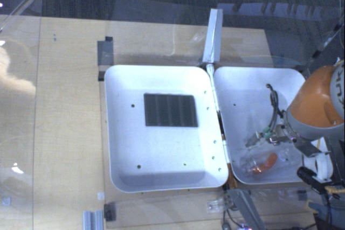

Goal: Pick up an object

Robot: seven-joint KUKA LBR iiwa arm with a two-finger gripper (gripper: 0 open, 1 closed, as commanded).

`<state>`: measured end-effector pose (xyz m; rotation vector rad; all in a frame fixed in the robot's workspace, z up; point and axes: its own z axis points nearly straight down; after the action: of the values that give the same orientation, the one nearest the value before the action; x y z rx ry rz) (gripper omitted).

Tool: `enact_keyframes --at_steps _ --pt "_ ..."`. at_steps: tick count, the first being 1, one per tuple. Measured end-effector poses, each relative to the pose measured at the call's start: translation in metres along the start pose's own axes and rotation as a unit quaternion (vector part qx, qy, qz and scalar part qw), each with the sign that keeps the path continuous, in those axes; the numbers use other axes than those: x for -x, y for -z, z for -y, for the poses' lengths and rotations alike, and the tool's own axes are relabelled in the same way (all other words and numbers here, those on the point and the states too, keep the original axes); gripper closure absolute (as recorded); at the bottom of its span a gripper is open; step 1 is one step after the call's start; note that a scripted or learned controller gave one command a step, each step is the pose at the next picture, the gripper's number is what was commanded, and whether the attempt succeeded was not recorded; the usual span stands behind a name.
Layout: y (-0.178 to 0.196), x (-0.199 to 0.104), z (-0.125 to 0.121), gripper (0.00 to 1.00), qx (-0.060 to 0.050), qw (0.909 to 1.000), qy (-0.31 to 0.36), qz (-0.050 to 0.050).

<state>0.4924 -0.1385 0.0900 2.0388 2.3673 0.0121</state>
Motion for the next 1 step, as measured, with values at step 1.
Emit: enact_keyframes --at_steps 1 --pt "-0.0017 -0.0247 -0.0737 0.00 -0.001 1.0000 0.001 -0.003"
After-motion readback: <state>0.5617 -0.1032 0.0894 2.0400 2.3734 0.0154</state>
